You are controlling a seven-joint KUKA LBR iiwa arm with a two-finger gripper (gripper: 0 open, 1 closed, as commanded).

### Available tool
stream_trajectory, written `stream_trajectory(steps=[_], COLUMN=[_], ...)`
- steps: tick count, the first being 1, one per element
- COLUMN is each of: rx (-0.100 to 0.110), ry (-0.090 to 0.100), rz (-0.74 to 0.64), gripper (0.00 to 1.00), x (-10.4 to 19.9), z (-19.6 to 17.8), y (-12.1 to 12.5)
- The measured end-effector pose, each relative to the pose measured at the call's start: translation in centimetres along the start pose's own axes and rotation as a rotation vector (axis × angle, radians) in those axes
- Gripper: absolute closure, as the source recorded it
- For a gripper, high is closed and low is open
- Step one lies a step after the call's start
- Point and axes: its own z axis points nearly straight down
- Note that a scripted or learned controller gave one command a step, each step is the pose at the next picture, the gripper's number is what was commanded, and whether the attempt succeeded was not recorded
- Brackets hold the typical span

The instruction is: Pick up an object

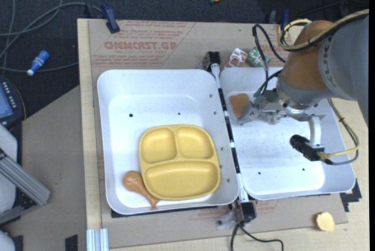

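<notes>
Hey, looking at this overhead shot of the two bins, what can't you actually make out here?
- Gripper: whether it holds anything; the wrist's bulk hides it from the camera view.
- Brown object in the right bin: its identity; partly covered by the gripper, too small.
- Orange-brown item in the left bin: one end tucked under the yellow divided plate.
- Crumpled packets behind the right bin: labels too small to read.
</notes>
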Motion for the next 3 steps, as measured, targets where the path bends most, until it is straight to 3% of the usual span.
stream_trajectory(steps=[1,2,3], rx=[-0.018,-0.01,-0.01], ry=[-0.005,-0.003,-0.002], rz=[-0.001,0.003,0.003], gripper=[0.0,0.0,0.0], x=[-0.9,0.5,-0.3], z=[0.1,0.0,0.0], y=[8.2,5.6,5.4])
